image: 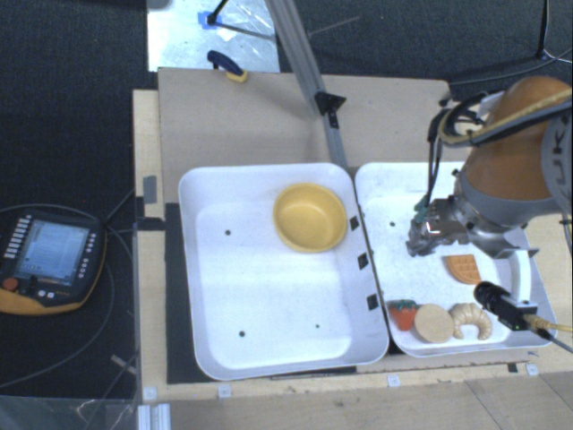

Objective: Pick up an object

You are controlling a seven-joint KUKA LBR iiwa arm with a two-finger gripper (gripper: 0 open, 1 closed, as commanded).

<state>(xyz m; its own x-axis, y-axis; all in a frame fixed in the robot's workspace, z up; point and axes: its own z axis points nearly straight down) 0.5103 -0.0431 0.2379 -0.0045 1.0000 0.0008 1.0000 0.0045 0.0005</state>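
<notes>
Cardboard-topped table point(242, 124): gripper point(428, 236), finger state unclear, should descend squarely onto the waffle point(463, 268) just beside it.

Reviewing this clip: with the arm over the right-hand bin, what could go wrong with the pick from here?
1. The gripper hangs over a bare patch of the right bin, apart from the waffle piece; coming straight down would likely grab nothing.
2. The red-and-green toy, round biscuit and croissant crowd the near rim, so a grasp there may nudge neighbours or hit the wall.
</notes>
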